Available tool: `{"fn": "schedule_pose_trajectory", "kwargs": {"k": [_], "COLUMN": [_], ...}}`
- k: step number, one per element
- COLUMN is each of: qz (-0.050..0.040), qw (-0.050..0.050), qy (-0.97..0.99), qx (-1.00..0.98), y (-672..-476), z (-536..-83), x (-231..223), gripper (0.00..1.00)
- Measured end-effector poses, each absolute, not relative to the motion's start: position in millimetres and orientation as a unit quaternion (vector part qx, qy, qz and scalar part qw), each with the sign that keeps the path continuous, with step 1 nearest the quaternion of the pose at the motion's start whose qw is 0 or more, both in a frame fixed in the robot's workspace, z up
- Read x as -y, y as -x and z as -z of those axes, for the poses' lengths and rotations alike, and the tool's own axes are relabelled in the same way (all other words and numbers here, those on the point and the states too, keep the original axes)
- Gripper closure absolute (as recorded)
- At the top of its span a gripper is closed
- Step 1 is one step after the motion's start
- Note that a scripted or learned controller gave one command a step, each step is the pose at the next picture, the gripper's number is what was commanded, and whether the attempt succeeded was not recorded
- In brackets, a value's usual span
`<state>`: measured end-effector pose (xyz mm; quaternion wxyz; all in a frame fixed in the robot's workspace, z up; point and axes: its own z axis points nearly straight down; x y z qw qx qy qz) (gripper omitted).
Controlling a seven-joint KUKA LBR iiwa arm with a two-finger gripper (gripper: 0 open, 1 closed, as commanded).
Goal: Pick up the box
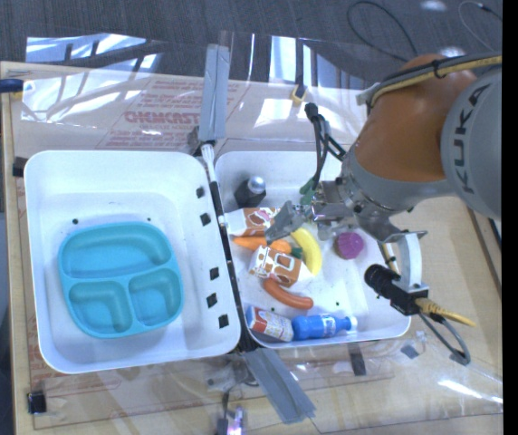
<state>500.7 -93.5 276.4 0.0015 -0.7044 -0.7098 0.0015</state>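
Clutter fills the right bin [395,326], at the centre right of the frame. We see the box [274,265], small and printed in white and orange, lying in the middle of that bin, touching a banana [309,248] on its right and a sausage [288,296] just below it. The jaws [288,217] hang just above the box, near its upper edge; we cannot tell how far they are open, and nothing shows between them. A blue bottle [324,325] lies lower. The left bin [51,184] holds a blue divided tray [119,277].
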Motion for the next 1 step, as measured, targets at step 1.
{"fn": "schedule_pose_trajectory", "kwargs": {"k": [1], "qz": [0.0024], "qw": [-0.005], "qy": [0.692], "qx": [0.722], "y": [-481.9], "z": [-122.9], "x": [112.5], "gripper": [0.0]}}
